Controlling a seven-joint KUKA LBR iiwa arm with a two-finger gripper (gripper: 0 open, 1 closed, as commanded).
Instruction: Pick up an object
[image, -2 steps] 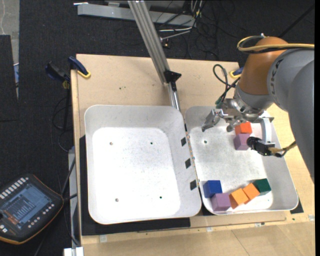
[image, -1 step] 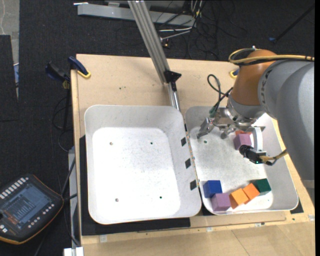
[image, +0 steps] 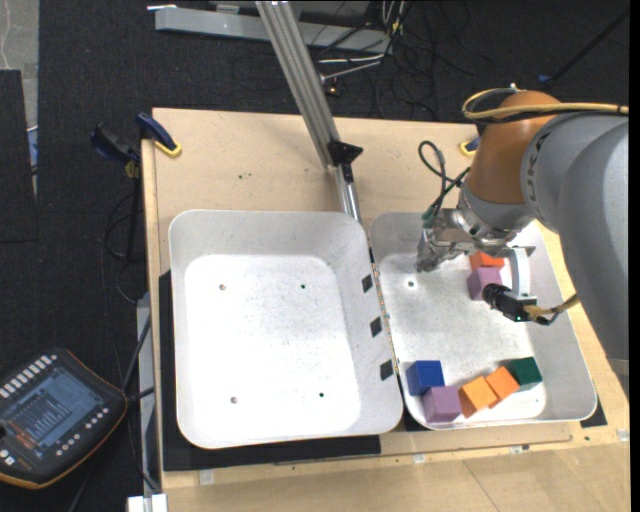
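The wooden desk carries two shallow white bins side by side, so that objects can be lifted out of one and dropped into the other. The left bin lies bare, while the right bin holds all the blocks, which is why the grey arm reaches in over it from the right. Its claw hangs low over the far part of the right bin; whether it is open or closed I cannot tell, and nothing shows between its tips. Just beside it, under the wrist, lie an orange block and a pink block, probably the nearest candidates. Along the near wall sit a blue block, a purple block, another orange cube and a green block, clustered close together, likely harder to grip singly.
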